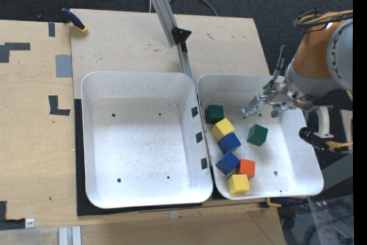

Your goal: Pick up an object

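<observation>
- So far nothing picked: no block off the floor of the right bin (298,172), whole pick step left.
- Nearest the bench's front edge: yellow cube (238,184), resting flat, w/ orange cube (247,167) touching it just behind.
- Next back: blue cube (227,162), then second blue cube (230,142), then second yellow cube (222,127); stacked close in a row along the bin's left wall, touching or nearly so.
- Off to the right, apart from the row: green cube (257,135), tilted, free space round it; prob. easiest target.
- Further back: dark green cube (215,113), near the left wall.
- Above and behind green cube: gripper (259,102), hanging over the bin w/ nothing between the fingers; can't tell if apart or together at this angle.
- Left bin (92,140): no part in the pick as things lie.
- Remaining: descend onto a cube, close, lift. Crowded row risks a two-block nudge; lone green one looks safer.
</observation>
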You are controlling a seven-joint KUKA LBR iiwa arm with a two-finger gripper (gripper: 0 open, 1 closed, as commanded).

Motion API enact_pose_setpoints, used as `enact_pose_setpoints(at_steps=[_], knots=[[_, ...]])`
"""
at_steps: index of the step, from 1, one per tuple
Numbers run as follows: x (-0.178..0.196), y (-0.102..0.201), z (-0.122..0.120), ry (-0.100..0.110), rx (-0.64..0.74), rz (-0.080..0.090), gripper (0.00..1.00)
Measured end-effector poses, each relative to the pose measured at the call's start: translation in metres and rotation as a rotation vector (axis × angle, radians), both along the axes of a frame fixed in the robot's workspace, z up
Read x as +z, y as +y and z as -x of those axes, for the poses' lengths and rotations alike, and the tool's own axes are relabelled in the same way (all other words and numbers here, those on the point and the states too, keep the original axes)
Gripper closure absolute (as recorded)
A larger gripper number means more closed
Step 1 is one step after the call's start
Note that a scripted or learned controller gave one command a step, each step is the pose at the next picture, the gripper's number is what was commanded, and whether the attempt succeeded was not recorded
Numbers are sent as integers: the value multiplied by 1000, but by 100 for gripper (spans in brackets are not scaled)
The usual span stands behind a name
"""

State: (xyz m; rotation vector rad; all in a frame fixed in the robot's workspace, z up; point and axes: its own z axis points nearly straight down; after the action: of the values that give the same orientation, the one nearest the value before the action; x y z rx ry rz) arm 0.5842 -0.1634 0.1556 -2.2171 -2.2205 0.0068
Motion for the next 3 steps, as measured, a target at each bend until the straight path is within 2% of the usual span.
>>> enact_pose_setpoints(at_steps=[1,2,3], knots=[[-62,4,-5,2,1,-1,0],[-64,4,-4,-3,0,0,0],[-54,5,-5,-3,2,0,100]])
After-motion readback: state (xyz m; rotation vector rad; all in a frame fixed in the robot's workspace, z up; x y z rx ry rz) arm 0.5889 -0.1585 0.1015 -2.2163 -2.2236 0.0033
